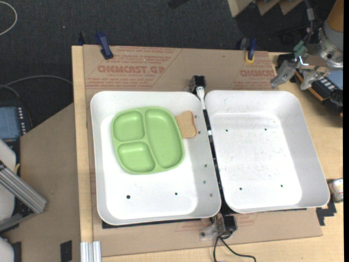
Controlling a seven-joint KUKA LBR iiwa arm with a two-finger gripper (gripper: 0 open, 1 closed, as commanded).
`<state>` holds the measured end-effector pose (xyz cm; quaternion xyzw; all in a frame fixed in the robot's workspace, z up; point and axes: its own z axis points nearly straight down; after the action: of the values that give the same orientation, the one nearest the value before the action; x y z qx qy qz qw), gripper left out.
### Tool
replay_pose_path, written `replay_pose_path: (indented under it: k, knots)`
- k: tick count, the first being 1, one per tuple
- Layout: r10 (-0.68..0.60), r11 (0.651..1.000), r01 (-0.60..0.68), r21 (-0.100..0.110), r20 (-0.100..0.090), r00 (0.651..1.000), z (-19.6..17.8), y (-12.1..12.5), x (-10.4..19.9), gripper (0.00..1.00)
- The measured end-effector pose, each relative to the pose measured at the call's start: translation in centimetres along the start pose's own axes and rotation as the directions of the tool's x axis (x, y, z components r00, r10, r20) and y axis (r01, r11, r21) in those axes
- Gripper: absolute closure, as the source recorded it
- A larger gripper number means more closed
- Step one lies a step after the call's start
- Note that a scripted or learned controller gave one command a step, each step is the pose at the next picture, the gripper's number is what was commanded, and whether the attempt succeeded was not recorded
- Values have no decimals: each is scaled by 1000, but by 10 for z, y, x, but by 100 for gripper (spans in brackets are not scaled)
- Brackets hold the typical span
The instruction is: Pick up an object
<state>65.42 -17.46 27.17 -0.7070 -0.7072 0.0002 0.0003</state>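
Two white bins lie side by side on a cardboard-covered bench. The left bin (109,201) bears a green tray (147,141) with three compartments, lying flat in the bin's far half, and a small tan piece (187,124), cracker-like, touching the tray's right edge near the wall shared with the right bin (262,157).

The gripper (286,72) hangs at the upper right, beyond the far right corner of the right bin and outside both bins. How it stands cannot be told from this view, and nothing shows in its hold.

Key relation: both candidate things lie to the gripper's left and nearer the viewer, across the full width of the right bin. The tan piece is the nearer of the two; its long axis runs roughly from far to near, along the dividing wall. The tray's long axis runs slantwise across its bin.

Judged obstacles: the ridge where the two bins meet, with a black fitting (198,82) at its far end, stands just beside the tan piece, leaving little room on that side. The tray hems in the other side. Blue clamps (103,45) hold the cardboard at the far edge, well apart from the path.
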Motion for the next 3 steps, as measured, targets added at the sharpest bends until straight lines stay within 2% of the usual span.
replay_pose_path:
  k: [1,2,3]
  knots:
    - [-8,1000,8,-14,-1,1000,-107,-62,78,0]
    - [-1,1000,1,-13,2,1000,-204,-105,80,0]
    - [-3,1000,3,-11,0,1000,-268,-176,101,0]
